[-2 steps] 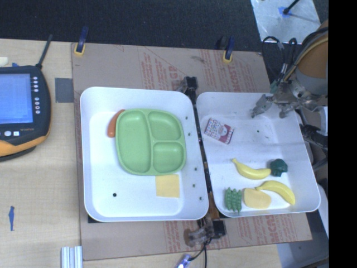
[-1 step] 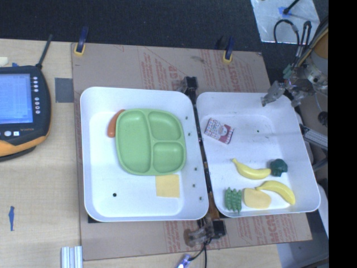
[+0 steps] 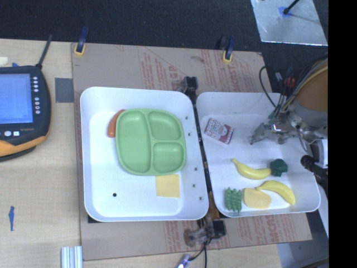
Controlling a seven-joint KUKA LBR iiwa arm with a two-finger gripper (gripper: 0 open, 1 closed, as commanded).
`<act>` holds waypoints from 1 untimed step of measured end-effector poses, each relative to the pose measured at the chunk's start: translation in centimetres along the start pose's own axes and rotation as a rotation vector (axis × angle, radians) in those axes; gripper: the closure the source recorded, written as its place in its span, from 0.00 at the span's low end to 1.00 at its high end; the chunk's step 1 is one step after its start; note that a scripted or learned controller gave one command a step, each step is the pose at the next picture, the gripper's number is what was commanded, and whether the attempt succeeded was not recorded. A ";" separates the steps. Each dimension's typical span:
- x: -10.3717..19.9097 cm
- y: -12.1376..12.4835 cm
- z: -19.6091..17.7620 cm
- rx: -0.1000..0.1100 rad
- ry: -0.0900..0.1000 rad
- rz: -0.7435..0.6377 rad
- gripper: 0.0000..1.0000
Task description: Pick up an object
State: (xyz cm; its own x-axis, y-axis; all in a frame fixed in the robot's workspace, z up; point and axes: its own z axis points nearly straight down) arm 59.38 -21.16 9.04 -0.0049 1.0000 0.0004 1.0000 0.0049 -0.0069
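- Jaws of the arm stand spread apart with nothing between them, poised over the upper part of the right bin, pointing toward the view's left.
- Candidates lie in that bin: a small red-and-white packet just left of the jaws, a yellow banana below them, a dark green broccoli piece touching the banana's right end, a second banana, a flat yellow slab and a green pod bundle along the lower edge.
- My judgement: the packet is the nearest target and lies alone on bare bin floor, so a straight descent onto it looks cleanest.
- Flat things slip; the fingers should straddle the packet's narrow side and press to the floor before closing.
- Crowded lower pieces touch one another, so a grasp there risks nudging neighbours.
- Left bin on the surface carries a green divided plate and a yellow square; these are well apart from the jaws.
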 end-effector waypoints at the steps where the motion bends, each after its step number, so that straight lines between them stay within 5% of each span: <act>1: -0.1 5.0 -5.8 -0.006 -0.001 0.002 0.00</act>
State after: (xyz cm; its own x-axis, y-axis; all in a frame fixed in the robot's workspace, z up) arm 64.46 -21.20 14.76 -0.0031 1.0000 -0.0003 1.0000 0.0031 -0.0005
